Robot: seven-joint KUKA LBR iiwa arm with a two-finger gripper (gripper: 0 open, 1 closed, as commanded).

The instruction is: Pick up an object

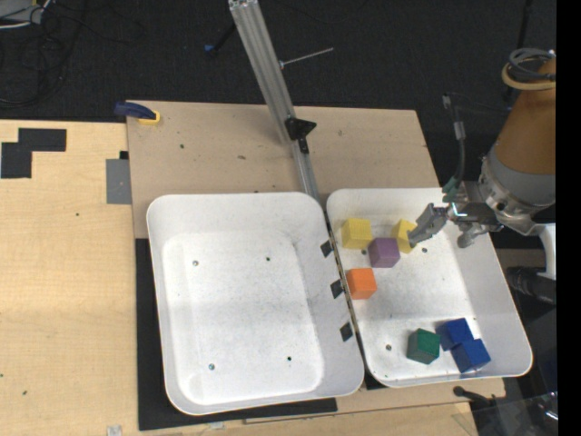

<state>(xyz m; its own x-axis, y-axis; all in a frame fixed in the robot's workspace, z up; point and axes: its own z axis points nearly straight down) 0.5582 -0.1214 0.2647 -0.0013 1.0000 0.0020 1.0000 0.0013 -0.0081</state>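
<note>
Blocks in the right bin (508, 284) look small, rigid and light; the purple block (384, 252) suits a pinch across opposite flat faces. End effector (425, 227) sits beside it; I cannot tell its opening.

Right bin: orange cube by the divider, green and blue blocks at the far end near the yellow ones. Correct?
One thing is off. In the camera view the green block and blue blocks lie at the near end of the right bin, well apart from the yellow ones. The orange cube is by the divider.
</note>
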